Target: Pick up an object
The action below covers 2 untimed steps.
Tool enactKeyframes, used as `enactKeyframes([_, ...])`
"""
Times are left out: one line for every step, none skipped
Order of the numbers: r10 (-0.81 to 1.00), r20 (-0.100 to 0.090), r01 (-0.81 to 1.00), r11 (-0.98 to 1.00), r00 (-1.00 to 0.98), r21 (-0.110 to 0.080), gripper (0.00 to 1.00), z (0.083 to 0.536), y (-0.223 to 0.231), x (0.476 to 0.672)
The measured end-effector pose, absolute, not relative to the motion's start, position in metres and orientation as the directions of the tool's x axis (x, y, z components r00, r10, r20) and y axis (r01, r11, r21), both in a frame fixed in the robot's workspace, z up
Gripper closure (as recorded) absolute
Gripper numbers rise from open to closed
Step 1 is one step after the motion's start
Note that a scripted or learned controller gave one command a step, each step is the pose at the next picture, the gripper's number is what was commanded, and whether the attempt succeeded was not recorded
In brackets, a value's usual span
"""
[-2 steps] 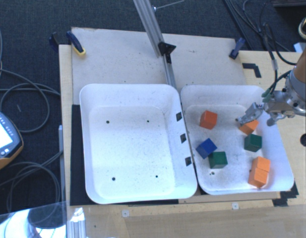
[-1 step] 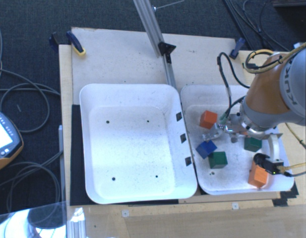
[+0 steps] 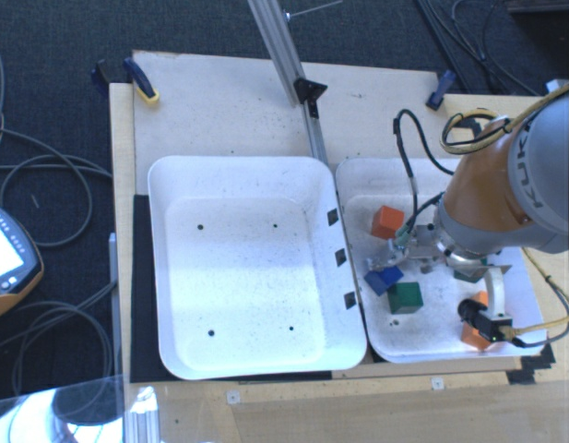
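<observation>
The right bin [image 3: 432, 344] holds an orange cube [image 3: 388, 221], a blue block [image 3: 384, 280] and a green cube [image 3: 406, 296]. A smaller orange piece [image 3: 475, 338] lies near that bin's front right corner. My gripper [image 3: 408, 250] hangs low over the right bin, below the grey arm with its orange band [image 3: 482, 192]. It is just right of the orange cube and directly above the blue block. The arm's body hides the gripper's tip, and nothing is visibly held.
The left bin [image 3: 164, 178] stands beside the right one, with a shared raised rim [image 3: 344, 257] between them. A slanted metal post [image 3: 279, 40] rises behind the bins. Black cables [image 3: 408, 155] loop off the arm over the right bin's back edge.
</observation>
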<state>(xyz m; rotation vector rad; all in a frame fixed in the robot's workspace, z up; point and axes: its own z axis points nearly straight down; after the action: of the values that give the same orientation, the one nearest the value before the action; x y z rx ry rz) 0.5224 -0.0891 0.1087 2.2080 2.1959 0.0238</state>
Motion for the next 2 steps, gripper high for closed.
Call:
enactKeyframes([1.000, -0.003, 1.000, 0.000, 0.000, 0.019, 0.00, 0.108, -0.086, 0.536])
enactKeyframes([1.000, -0.001, 1.000, 0.003, -0.003, 0.006, 0.00, 0.100, -0.084, 0.589])
